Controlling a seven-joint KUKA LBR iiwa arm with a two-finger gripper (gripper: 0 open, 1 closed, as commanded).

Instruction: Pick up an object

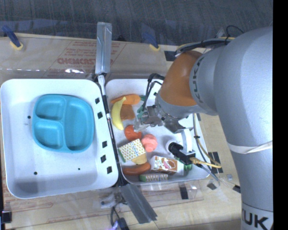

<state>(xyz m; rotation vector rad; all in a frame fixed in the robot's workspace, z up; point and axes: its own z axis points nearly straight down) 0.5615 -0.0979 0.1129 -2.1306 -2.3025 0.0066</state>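
From my screen I see the blue divided plate (pixel 64 122) in the left bin (pixel 14 143), then the banana (pixel 116 115), the other toy food in the right bin (pixel 198 175), and the gripper (pixel 145 120) low above it.

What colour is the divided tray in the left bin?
Light blue, a plain sectioned tray lying in the left bin, clear in the camera view.

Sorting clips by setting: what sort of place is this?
Probably a robotics lab's grasping test bench: a grey arm with an orange band reaches over two shallow white bins, one holding a blue divided plastic tray, the other toy food such as a yellow banana.
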